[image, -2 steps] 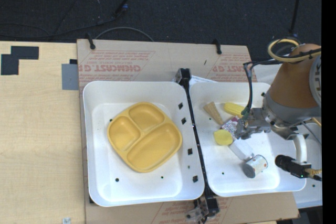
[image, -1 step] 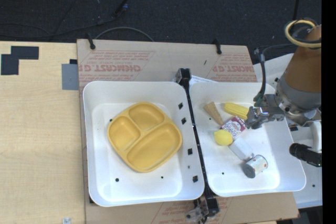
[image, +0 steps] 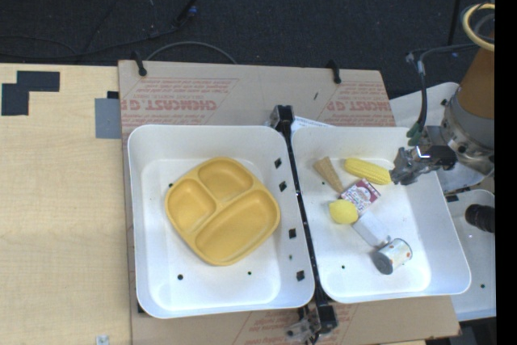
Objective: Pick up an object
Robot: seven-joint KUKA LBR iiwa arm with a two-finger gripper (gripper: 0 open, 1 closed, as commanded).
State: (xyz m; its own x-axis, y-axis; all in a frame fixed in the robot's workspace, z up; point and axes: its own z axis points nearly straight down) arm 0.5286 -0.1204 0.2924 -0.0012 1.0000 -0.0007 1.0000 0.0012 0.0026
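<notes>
The right bin [image: 452,254] holds a yellow corn cob [image: 367,170], a tan cone [image: 328,173], a yellow lemon [image: 343,212], a small pink-and-white packet [image: 360,195] and a grey cylinder with a metal end [image: 384,247]. My gripper [image: 406,166] hovers at the bin's upper right, just right of the corn cob's tip. I see nothing between its fingers, and the dark fingers are too small to read.
In the left bin [image: 149,254] lies a yellow divided plate [image: 222,210]. A black divider [image: 295,214] separates the bins. Cardboard [image: 242,97] lies under both bins. The arm's wrist and cables [image: 468,117] stand at the right edge.
</notes>
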